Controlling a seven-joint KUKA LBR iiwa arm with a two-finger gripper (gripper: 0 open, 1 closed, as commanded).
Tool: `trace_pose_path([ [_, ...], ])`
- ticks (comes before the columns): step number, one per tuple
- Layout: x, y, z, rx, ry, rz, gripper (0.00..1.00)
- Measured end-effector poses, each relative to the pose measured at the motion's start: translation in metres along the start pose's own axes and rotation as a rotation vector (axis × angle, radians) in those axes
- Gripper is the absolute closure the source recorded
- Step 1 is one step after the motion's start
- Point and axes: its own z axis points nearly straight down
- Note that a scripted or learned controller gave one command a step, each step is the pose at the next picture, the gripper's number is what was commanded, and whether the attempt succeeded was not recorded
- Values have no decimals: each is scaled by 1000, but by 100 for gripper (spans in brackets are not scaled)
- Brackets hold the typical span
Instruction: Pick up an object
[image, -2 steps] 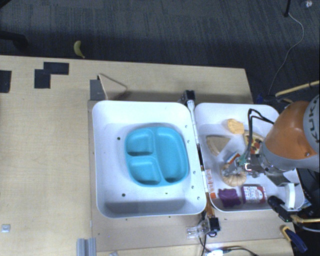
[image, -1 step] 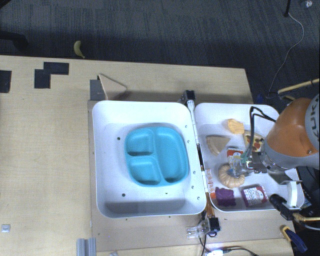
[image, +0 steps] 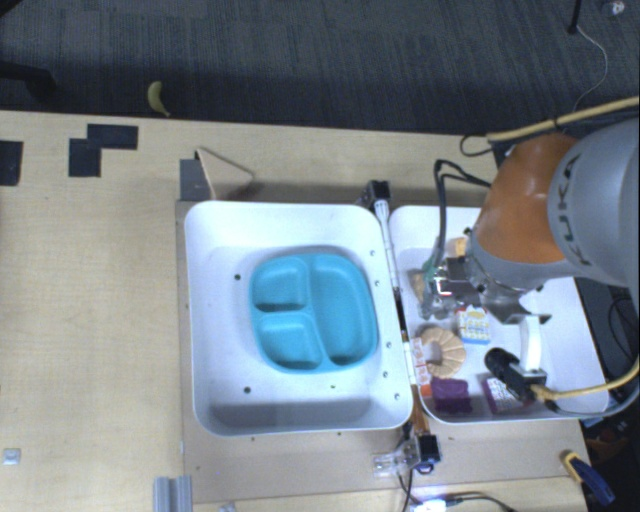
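My gripper (image: 438, 292) hangs low over the left part of the right bin (image: 565, 330), under the grey arm with its orange band (image: 525, 205). Just below it lies a tan fan-shaped object (image: 441, 347). A small white and yellow packet (image: 474, 325) sits right of the gripper. A purple block (image: 450, 397) rests at the bin's near edge, and another purple item (image: 497, 391) lies beside it. Nothing is seen held by the gripper.
The left bin (image: 215, 300) holds a blue three-compartment tray (image: 312, 310). A thin red and white item (image: 421, 372) lies along the right bin's left wall. The arm covers the right bin's far part. Wooden bench (image: 90, 330) spreads to the left.
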Motion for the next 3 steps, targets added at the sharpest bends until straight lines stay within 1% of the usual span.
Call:
trace_pose_path([
  [1, -1, 0, 0, 1, -1, 2, 0],
  [2, -23, -4, 36, -9, 13, -8, 0],
  [3, -29, -6, 43, -18, 18, -10, 0],
])
